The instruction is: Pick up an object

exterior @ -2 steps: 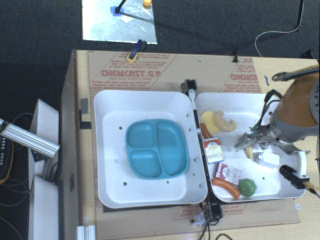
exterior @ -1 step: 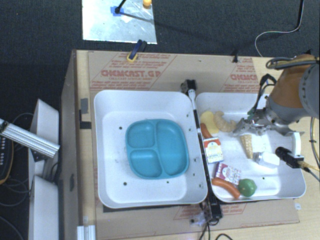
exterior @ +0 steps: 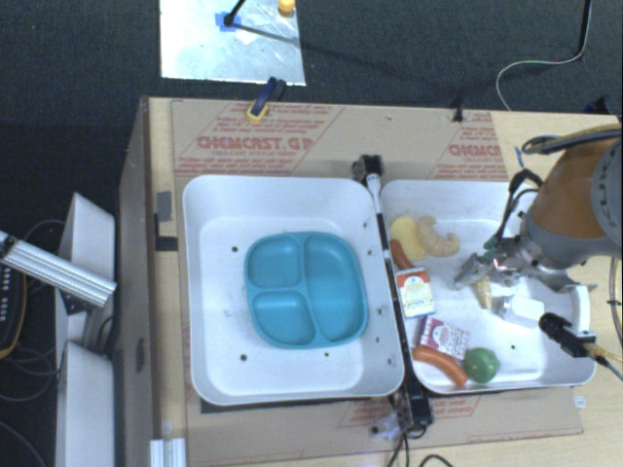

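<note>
The right bin holds several small objects. A yellow piece and a cream curved piece lie at its far left. A red sausage lies along the left wall. A white and red carton and a red and white packet lie nearer the front. At the front are an orange sausage and a green round fruit. My gripper hangs over the bin's middle, right of the carton, open with nothing between its fingers.
The left bin holds a blue divided plate. The arm's grey body with the orange band covers the right bin's far right part. A black divider runs between the bins.
</note>
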